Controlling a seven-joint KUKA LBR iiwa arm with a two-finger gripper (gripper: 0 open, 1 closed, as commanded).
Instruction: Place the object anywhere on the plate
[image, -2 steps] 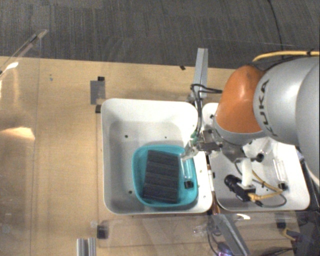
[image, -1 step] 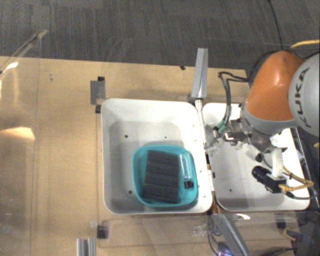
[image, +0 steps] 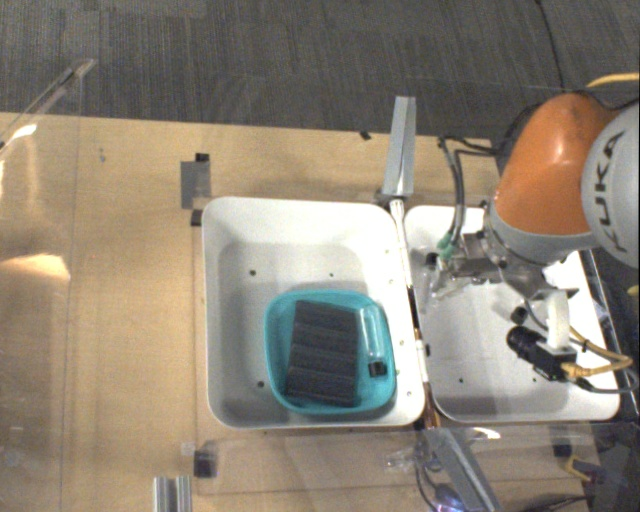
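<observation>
- The table (image: 110, 330) is pale wood, lit with soft glare patches along its left side; its far edge meets a dark grey ribbed carpet (image: 250, 50) that runs across the far part of the room.
- A clear panel edge (image: 60, 85) slants across the far-left corner of the table, catching light.
- Two shallow white bins sit side by side in the middle of the table, touching along a central divider; a grey metal bracket (image: 401, 145) stands upright at the far end of that seam.
- The left bin (image: 230, 240) holds a turquoise plate (image: 275, 330) in its near half, close to the near wall.
- On the plate lies a dark grey ribbed block (image: 323, 352), slightly tilted, covering most of the plate's centre. Just to its right rests a clear tube with a black cap (image: 373, 345), also on the plate.
- The right bin (image: 480, 380) shows a bare white floor with a few small holes.
- The arm (image: 560, 175), with its orange band, hangs over the far part of the right bin, cables trailing off its near-right side.
- The pincer (image: 447, 268) sits near the left wall of the right bin; how far it is open, and whether it grips anything, cannot be told.
- Small dark clamps (image: 203, 462) and metal fittings stand along the near edge of the table.
</observation>
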